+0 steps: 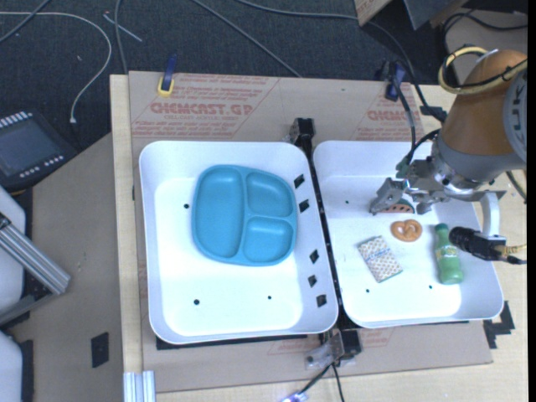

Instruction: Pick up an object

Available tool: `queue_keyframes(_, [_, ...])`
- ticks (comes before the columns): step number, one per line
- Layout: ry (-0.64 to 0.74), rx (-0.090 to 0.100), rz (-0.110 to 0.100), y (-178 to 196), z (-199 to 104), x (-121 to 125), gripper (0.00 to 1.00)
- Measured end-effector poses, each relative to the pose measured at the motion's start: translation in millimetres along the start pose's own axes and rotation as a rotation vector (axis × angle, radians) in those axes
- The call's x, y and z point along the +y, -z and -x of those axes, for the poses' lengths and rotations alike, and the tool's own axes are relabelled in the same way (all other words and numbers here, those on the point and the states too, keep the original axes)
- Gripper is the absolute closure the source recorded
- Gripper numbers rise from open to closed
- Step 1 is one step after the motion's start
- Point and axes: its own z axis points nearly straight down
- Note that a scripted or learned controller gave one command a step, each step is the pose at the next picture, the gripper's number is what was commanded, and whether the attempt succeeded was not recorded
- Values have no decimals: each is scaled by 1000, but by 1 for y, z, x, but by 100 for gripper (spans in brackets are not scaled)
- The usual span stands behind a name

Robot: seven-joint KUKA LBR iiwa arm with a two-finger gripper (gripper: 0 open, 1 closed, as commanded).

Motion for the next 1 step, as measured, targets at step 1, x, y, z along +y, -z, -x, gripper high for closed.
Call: queue_keyframes(1, [0,1,-2,-49,-5,-9,0])
